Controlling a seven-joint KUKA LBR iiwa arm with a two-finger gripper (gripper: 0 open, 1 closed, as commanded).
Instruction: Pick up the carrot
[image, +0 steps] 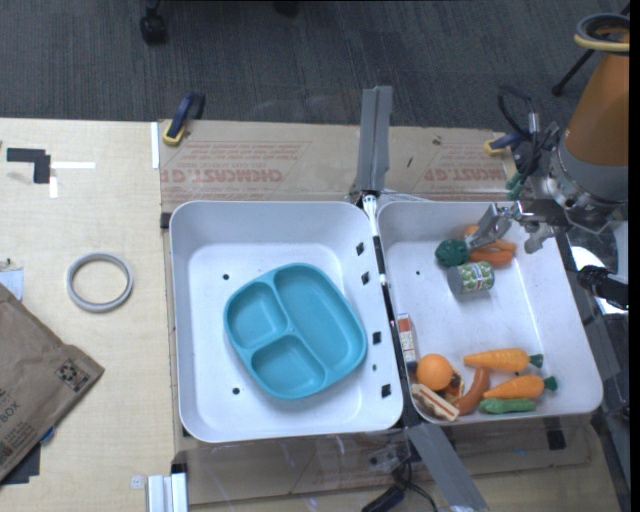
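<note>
Three carrots lie in the right bin (560, 330). One carrot (494, 255), with a green leafy top (452, 252), rests near the bin's far wall. My gripper (489, 230) hangs right over it, at or just above its orange body; whether they touch is unclear. Two more carrots (497, 358) (520, 385) lie side by side at the bin's near right corner, well away from the gripper.
A grey can (472, 279) lies just in front of the far carrot. An orange (434, 371), a hot dog (435, 402), a sausage (473, 388) and a green pod (508, 405) crowd the near edge. The left bin (200, 300) holds a blue divided plate (293, 330).
</note>
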